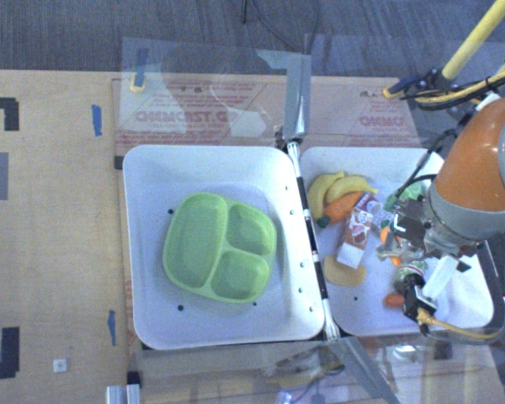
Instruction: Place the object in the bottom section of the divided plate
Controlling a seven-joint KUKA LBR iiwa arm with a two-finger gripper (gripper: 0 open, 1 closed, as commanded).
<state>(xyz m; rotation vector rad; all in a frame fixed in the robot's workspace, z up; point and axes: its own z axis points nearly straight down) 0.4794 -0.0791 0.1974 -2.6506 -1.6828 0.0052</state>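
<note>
The object to be moved cannot be singled out; a cluster of toy food lies in the right bin (463,310): a banana (326,188) at the upper left, an orange carrot (343,205) just beside and partly over it, a small printed carton (358,230) below the carrot, and a flat tan piece (343,272) touching the carton's lower end; a small orange item (393,300) sits nearer the arm, partly hidden. The tool (404,247) hangs low over this cluster, just right of the carton; whether it is open or closed cannot be told, its tip lost among cables and clutter. Above it rises the grey arm with its orange band (486,162). The divided plate (220,247), light green, rests near the middle of the left bin (151,183), its three sections bare; its bottom section (240,274) faces the lower right. Both bins stand side by side on the counter (50,225), touching along a central seam.
</note>
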